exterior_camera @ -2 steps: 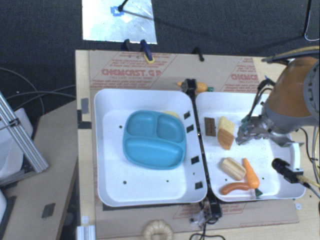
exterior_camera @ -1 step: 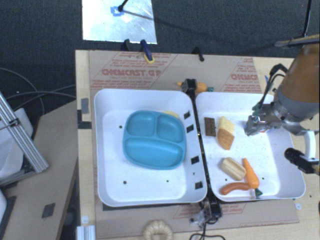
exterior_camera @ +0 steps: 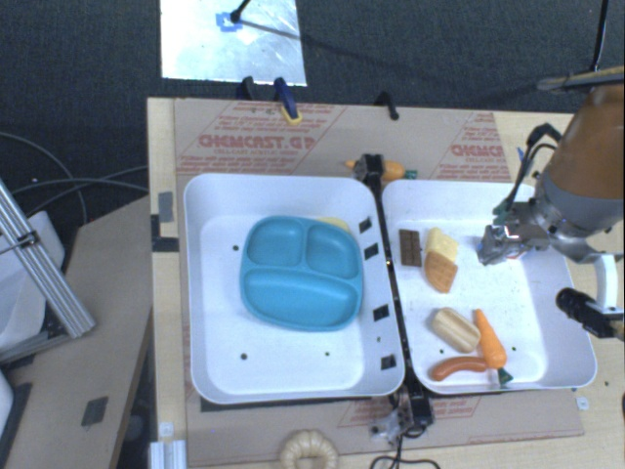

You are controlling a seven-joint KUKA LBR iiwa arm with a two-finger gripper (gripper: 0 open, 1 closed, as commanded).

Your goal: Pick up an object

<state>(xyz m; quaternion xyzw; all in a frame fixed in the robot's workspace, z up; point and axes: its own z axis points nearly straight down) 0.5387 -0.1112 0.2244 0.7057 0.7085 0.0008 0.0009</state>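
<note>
While the arm reaches in from the right of the frame, the scene reads like this.

Camera view, gripper: the grey metal two-finger gripper hangs over the upper middle part of the right shallow white bin; I cannot tell how far the jaws are open, and nothing shows between them.

Camera view, likely target: the pale yellow wedge of toy cheese lies just left of the gripper, so I judge it the nearest candidate; its lower end is more orange.

Camera view, other pieces: a dark brown flat bar lies beside the cheese, near the dividing wall; a beige bread roll, an orange toy carrot and a red-orange sausage lie close together at lower centre, harder to take singly.

Camera view, left side: a blue plastic divided plate rests in the left shallow white bin, well apart from the gripper.
</note>
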